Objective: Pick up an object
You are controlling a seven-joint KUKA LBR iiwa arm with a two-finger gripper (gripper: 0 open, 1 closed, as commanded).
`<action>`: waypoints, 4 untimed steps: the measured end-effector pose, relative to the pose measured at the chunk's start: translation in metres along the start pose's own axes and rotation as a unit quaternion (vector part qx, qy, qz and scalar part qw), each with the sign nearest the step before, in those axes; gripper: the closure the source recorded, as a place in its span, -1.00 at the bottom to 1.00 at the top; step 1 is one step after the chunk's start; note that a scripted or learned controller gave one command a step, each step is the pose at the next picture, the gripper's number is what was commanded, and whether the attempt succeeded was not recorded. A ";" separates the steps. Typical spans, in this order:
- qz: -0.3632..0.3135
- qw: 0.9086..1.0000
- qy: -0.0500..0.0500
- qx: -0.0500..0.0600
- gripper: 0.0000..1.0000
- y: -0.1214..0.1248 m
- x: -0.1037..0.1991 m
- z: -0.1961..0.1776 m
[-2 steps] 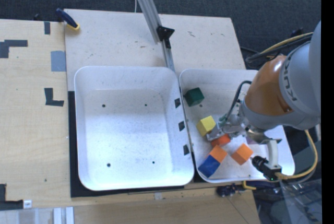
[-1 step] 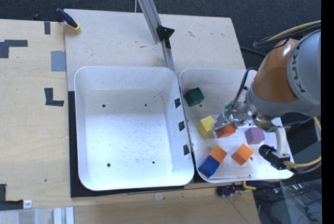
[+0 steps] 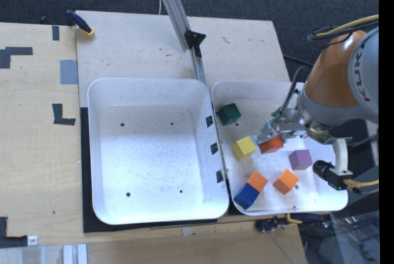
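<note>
Where claw (image 3: 271,133) meets right bin (image 3: 320,201), red block (image 3: 271,145) just beneath, grip state unclear

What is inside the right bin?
The right bin holds a green block, yellow block, red-orange block at the gripper, purple block, two orange blocks and a blue block. The arm covers the bin's right part.

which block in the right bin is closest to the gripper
The red-orange block, right at the gripper tip. The yellow block and purple block sit farther off.
</note>
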State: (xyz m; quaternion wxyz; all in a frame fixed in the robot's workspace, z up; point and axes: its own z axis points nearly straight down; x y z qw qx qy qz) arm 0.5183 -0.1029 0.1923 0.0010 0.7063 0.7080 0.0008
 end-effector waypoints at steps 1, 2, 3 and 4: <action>0.000 1.000 0.000 0.000 1.00 0.002 0.002 -0.042; -0.001 1.000 0.001 0.003 1.00 -0.009 0.047 -0.043; -0.002 1.000 0.001 0.003 1.00 -0.010 0.100 -0.031; -0.003 1.000 0.001 0.003 1.00 -0.005 0.155 -0.031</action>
